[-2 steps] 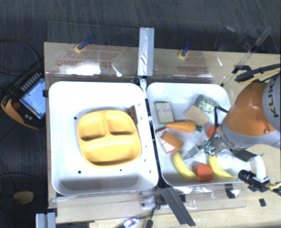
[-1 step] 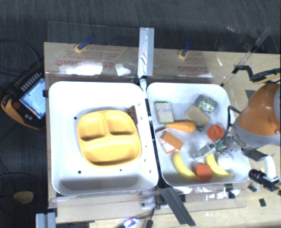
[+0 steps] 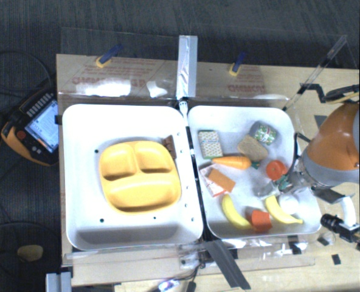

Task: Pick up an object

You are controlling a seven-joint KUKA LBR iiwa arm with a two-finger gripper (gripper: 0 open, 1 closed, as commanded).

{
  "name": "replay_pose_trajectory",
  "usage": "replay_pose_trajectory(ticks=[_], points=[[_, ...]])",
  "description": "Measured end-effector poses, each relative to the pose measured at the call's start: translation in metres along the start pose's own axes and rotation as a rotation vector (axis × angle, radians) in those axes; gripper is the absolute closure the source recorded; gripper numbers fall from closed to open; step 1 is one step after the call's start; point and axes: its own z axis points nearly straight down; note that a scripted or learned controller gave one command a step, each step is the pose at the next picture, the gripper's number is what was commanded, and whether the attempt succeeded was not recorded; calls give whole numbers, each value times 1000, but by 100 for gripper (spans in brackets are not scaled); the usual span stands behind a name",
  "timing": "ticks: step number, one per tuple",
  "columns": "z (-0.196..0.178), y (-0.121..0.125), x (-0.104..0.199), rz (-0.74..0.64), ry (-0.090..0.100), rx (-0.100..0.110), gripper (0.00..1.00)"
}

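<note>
The right bin (image 3: 228,121) holds several toy foods: a carrot (image 3: 231,162), a red tomato (image 3: 276,168), two bananas (image 3: 235,212) (image 3: 281,211), a red block (image 3: 260,219), a brown bread slice (image 3: 253,148), a green-checked piece (image 3: 209,143), a round speckled can (image 3: 265,132) and an orange and white packet (image 3: 219,181). My gripper (image 3: 280,187) hangs low over the right side of this bin, just below the tomato and above the right banana. The arm's orange band (image 3: 341,142) sits over the bin's right rim. I see no object lifted.
The left bin (image 3: 76,163) holds a yellow sectioned tray (image 3: 140,175). A small brown piece (image 3: 169,145) lies at the tray's upper right corner. A handheld pendant (image 3: 37,129) and cables lie on the floor to the left.
</note>
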Motion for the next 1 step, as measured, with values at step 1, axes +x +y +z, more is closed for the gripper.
replay_pose_trajectory(ticks=[1], points=[[-145, 20, 104, -47, 4, 16, 100]])
